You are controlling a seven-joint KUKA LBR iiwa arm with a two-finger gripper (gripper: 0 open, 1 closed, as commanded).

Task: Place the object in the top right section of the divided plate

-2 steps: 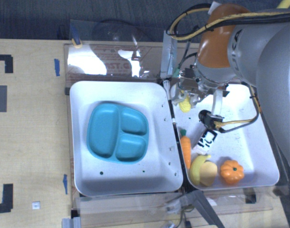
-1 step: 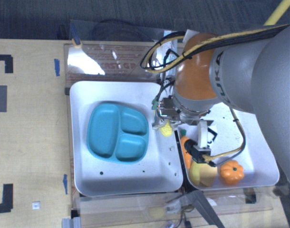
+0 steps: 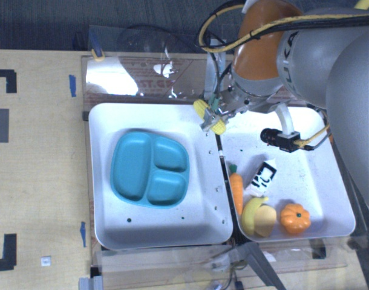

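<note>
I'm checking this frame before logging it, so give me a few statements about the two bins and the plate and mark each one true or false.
1. The blue divided plate lies in the left bin. True.
2. A carrot lies in the right bin, along its left wall. True.
3. The small pumpkin sits on the plate. False: it is in the right bin, near the front.
4. The banana is in the left bin. False: it is in the right bin, beside the carrot.
5. The gripper is above the divide between the bins, near their far end. True.
</note>
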